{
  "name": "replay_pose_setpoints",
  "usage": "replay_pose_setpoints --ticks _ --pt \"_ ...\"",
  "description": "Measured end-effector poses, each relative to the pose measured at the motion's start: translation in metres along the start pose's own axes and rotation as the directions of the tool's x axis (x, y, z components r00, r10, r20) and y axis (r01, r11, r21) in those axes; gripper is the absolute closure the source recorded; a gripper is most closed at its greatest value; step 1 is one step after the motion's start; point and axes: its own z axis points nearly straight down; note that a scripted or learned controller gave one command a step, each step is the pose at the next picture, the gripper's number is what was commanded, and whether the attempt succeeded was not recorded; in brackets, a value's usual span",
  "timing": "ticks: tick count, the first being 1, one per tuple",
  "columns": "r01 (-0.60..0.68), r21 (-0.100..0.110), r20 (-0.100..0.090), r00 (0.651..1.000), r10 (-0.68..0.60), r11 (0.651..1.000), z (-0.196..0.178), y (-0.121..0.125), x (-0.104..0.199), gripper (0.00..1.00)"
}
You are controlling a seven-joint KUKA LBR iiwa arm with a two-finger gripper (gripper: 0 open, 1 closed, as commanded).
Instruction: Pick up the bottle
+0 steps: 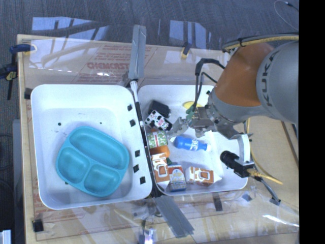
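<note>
Bottle of blue plastic with a white cap (191, 144) lay on its side in the right white bin (231, 184), just below the end effector (195, 122), whose state I could not tell, so a centred grip across its body seemed best.

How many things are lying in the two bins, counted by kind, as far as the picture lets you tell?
Blue bottle: 1
Blue divided tray, left bin: 1
Small cartons or boxes, right bin (for example): about 5
Black-and-white patterned item: 1
Black item: 1
Total: about 9; the arm hides part of the right bin.
</note>
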Motion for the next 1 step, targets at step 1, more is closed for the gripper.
replay_pose_setpoints --ticks 1 --pt "-0.015 -0.002 0.001 1.000 0.015 1.000 -0.0444 0.0195 0.0357 0.00"
